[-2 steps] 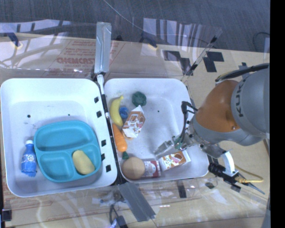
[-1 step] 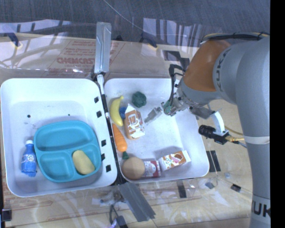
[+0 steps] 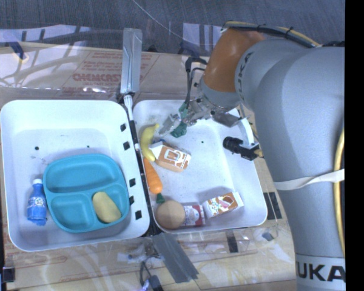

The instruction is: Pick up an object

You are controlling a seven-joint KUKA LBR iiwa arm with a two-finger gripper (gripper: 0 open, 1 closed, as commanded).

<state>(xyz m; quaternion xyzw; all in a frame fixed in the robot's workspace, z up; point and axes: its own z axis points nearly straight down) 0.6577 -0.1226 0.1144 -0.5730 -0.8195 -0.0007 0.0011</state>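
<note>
Camera view, places given from the box (image 3: 171, 157), an orange and white carton lying flat and tilted near the middle of the right bin (image 3: 213, 170)

Gripper (image 3: 177, 125) is low over the right bin, just above the box in the view and a little to its right, near the bin's top left corner. Claw state: cannot tell, that spot is too small and cluttered, and can't tell if it touches anything. Arm (image 3: 279, 102), grey with an orange band, comes in from right of the box and covers the bin's right rim

Pickable things around the box:
- banana (image 3: 147, 139) just left of the box, along the bin's left wall, touching or nearly touching it; it is the thing nearest the gripper besides the box
- carrot (image 3: 153, 176) just below-left of the box, also along the left wall
- tan ball (image 3: 170, 214) well below the box, at the bottom wall
- red packet (image 3: 194, 214) below the box, touching the ball's right side
- carton (image 3: 222, 204) below-right of the box, lying on its side, just beside the packet

Left bin (image 3: 24, 111), well left of the box:
- blue tray (image 3: 73, 177), with compartments
- yellow lump (image 3: 107, 206) in the tray's lower right compartment
- blue bottle (image 3: 36, 202) farthest left of the box, lying just beside the tray's left edge
</note>
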